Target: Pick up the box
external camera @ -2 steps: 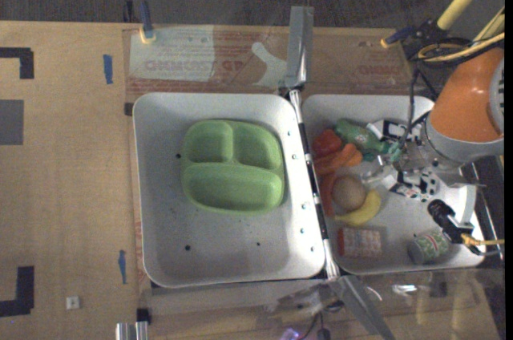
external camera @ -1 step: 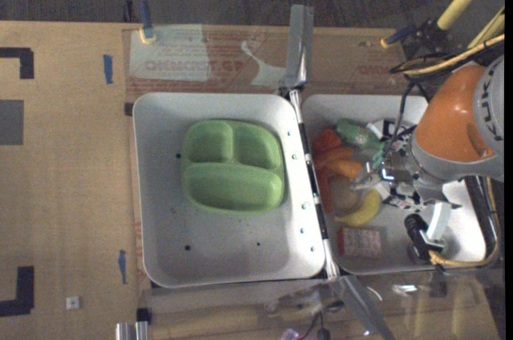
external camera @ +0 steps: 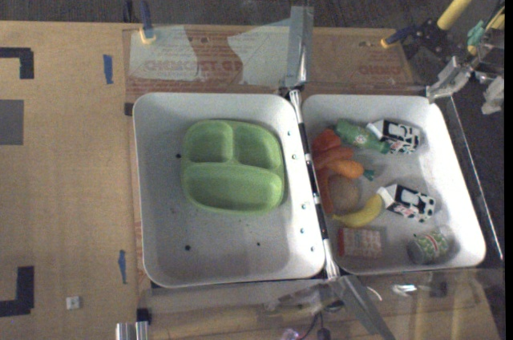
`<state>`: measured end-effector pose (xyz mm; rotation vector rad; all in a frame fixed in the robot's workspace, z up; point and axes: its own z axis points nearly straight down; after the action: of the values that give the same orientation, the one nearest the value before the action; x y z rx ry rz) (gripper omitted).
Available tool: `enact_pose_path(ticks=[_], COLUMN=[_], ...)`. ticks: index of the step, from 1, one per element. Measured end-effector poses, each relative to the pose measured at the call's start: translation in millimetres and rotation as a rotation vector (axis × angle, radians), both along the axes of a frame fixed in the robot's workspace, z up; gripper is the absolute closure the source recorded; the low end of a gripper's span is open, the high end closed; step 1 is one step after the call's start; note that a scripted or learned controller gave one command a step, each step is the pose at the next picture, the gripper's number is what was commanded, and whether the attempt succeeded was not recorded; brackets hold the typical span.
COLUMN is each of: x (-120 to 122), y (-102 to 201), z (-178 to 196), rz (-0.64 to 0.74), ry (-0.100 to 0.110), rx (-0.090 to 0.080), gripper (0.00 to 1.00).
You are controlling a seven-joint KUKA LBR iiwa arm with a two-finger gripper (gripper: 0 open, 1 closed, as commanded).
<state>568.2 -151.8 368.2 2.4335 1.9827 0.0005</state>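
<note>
Gripper (external camera: pixel 449 82) at upper right of frame, above right bin (external camera: pixel 469 194); finger state unreadable. Box (external camera: pixel 361 241) flat at bin's lower left, below banana (external camera: pixel 362 213).

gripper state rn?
Gripper: cannot be told. It sits at the upper right corner of the right bin, above the rim, with nothing visibly in it.

Wooden bench (external camera: pixel 64 194) bears two white bins (external camera: pixel 156 250).
</note>
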Motion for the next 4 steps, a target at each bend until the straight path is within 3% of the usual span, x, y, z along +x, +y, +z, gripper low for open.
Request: enact_pose_path(ticks=[1,2,3,4], x=[-0.7,48.0,49.2,-40.1], y=[69.6,38.5,38.9,36.2], z=[-170.8,-270.8,-259.7,-280.4], rz=[0.006,0.041,0.043,0.204], ry=[0.004,0.003,0.000,-0.003], rx=[0.002,0.001,0.001,0.001], gripper=[0.00,0.00,1.00,1.00])
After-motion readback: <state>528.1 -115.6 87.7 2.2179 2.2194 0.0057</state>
